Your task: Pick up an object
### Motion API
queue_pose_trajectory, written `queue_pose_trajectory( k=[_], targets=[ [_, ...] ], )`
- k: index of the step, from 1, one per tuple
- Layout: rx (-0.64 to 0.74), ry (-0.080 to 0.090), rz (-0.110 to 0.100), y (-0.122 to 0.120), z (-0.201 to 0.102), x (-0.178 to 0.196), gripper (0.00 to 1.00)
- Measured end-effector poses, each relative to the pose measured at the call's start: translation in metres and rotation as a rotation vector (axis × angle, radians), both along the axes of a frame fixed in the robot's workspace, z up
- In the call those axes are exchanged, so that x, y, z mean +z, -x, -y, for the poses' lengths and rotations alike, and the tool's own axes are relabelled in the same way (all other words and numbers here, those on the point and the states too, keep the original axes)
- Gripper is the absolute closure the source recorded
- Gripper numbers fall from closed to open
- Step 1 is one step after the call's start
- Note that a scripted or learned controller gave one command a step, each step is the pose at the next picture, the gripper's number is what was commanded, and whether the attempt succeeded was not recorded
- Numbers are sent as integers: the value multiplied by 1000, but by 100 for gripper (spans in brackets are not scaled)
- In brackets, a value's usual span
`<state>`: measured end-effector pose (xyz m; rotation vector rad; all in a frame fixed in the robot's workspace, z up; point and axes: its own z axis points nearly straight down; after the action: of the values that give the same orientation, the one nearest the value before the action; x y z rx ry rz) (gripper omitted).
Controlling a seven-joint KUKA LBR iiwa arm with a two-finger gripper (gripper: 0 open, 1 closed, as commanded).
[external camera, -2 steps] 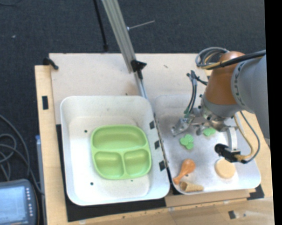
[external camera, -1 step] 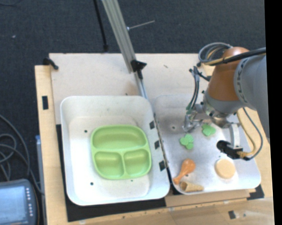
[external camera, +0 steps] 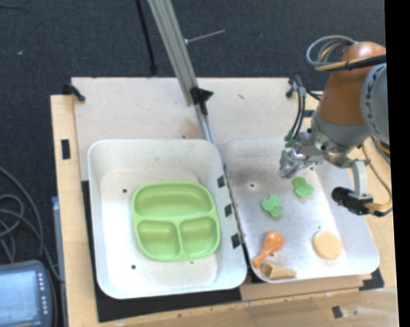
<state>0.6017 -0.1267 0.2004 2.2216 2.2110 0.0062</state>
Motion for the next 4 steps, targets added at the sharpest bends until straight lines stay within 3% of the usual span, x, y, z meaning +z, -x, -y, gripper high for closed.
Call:
queue_pose_trajectory(
  k=[1, 2, 4],
  targets=[
    [5, 1, 1, -1, 8, 64, 100],
    [8, -1, -6, -2, 9, 67, 100],
    [13, -4, -5, -1, -98, 63, 100]
  ],
)
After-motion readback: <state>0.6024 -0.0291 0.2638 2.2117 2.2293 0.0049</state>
